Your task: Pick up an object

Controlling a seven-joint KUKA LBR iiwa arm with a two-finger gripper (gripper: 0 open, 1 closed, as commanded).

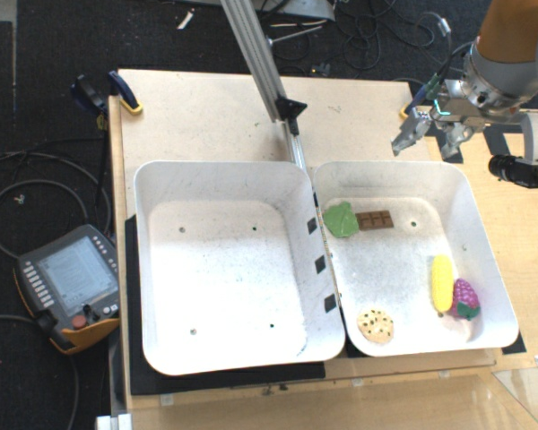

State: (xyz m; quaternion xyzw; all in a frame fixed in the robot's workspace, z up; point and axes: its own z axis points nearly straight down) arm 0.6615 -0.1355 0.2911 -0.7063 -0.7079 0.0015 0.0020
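— What is seen of the arm (511,34)?
— An orange band over a grey wrist.
— And the gripper (430,141)?
— Grey metal fingers; dark cables are seen at one o'clock.

Arm (511,25) came in from the upper right — orange band above a grey wrist. Gripper (430,140) hung low at the wrist's left, two fingers (411,134) spread apart, nothing between them — tips angled down-left.
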